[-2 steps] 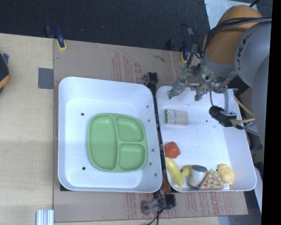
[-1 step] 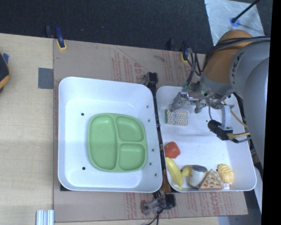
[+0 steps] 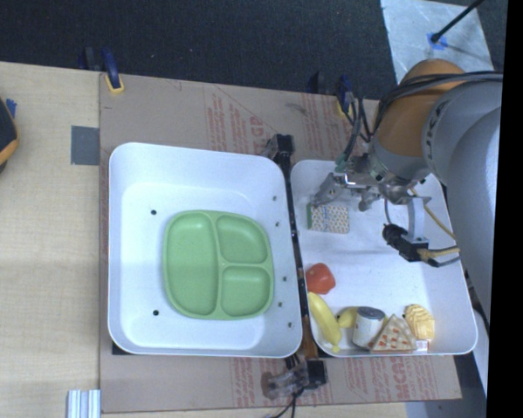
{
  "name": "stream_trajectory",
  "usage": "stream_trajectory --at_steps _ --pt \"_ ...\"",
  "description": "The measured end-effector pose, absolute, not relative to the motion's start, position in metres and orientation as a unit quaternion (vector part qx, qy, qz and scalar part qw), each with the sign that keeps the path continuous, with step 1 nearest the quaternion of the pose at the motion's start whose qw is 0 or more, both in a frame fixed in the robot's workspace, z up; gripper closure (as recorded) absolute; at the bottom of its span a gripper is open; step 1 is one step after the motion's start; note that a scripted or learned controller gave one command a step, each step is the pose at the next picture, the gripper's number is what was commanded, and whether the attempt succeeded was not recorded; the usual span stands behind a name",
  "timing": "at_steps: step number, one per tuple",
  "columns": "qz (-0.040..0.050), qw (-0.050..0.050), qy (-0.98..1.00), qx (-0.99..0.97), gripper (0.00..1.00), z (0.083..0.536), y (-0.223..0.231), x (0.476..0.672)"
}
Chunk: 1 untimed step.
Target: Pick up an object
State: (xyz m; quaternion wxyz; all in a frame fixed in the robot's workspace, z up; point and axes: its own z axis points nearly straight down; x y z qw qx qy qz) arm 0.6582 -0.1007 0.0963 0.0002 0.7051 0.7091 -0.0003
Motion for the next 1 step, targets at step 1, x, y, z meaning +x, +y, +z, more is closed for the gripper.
stream_trajectory --at_steps 1 --pt "0.0023 0.004 0.708 0.706 0.00 0.0969 -0.1019 0.6346"
